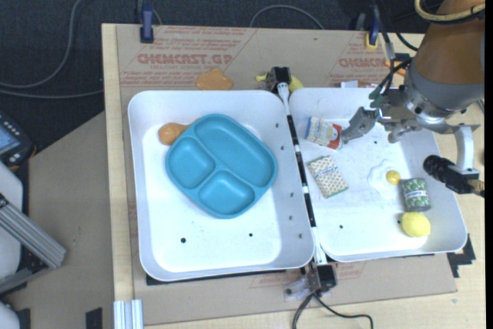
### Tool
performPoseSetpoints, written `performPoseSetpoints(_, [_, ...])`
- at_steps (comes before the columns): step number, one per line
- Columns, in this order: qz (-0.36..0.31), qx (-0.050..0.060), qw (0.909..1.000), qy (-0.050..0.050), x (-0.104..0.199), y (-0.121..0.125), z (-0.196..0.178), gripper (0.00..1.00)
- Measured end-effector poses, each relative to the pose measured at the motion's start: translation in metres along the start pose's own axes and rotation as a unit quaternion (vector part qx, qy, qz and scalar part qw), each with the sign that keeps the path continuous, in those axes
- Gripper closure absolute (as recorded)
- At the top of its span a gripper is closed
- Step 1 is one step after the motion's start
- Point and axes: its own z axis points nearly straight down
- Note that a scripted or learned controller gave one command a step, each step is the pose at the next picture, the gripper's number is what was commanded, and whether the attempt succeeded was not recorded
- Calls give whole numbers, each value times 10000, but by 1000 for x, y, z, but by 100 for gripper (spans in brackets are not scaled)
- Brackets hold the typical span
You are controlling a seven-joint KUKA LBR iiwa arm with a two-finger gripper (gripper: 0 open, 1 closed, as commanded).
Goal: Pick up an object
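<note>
- Near the right bin's front corner you see a yellow lemon, a green can just behind.
- Toward its divider lie a patterned packet and a red-white packet.
- You see the gripper spread wide, holding nothing, above the back.
- The left bin bears a blue tray.

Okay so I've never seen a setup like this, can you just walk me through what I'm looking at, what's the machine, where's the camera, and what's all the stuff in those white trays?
One camera looks down at a slant on a bench. The grey and orange machine on the right is a robot arm; its two-finger gripper hangs over the right bin, fingers spread, holding nothing. That bin contains a red and white packet, a patterned packet, a green can, a yellow ball and a small yellow piece. The left bin holds a blue divided plate and an orange object at its edge.
</note>
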Motion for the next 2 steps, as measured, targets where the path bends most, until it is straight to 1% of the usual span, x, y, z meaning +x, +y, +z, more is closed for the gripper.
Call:
performPoseSetpoints(1, [-11,-1,10000,-1,2,35,93,0])
performPoseSetpoints(2, [-7,14,10000,0,4,42,141,0])
